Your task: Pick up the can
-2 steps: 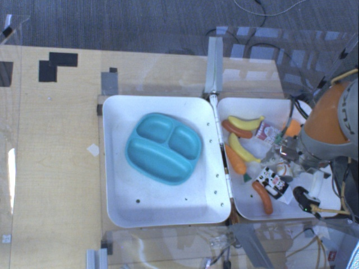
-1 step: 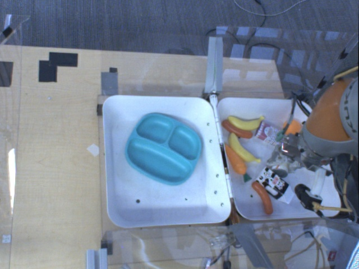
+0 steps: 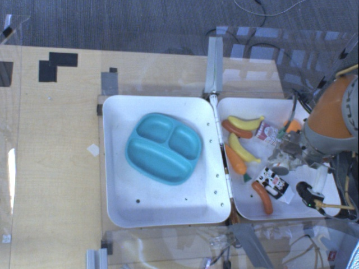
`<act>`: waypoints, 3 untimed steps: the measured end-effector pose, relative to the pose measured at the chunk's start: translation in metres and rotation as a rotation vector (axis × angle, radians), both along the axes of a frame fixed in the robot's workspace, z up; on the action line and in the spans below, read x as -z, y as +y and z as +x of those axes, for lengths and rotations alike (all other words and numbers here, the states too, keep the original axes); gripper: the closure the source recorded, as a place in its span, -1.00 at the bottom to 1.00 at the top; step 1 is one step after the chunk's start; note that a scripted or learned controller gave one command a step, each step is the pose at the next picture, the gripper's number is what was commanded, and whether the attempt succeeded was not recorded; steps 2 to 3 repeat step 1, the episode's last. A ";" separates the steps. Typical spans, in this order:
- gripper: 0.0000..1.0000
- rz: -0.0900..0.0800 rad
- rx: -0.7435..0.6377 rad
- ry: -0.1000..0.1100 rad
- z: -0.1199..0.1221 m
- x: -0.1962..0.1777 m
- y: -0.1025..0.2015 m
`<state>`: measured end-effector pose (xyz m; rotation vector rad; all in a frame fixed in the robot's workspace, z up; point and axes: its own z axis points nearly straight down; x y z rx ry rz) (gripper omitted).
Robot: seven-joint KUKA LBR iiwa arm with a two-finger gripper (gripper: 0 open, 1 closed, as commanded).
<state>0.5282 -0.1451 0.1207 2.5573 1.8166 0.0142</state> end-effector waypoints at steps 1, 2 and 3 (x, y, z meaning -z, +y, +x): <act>1.00 -0.002 -0.051 0.004 0.046 -0.116 0.079; 1.00 -0.002 -0.051 0.004 0.046 -0.116 0.079; 1.00 -0.002 -0.051 0.004 0.046 -0.116 0.079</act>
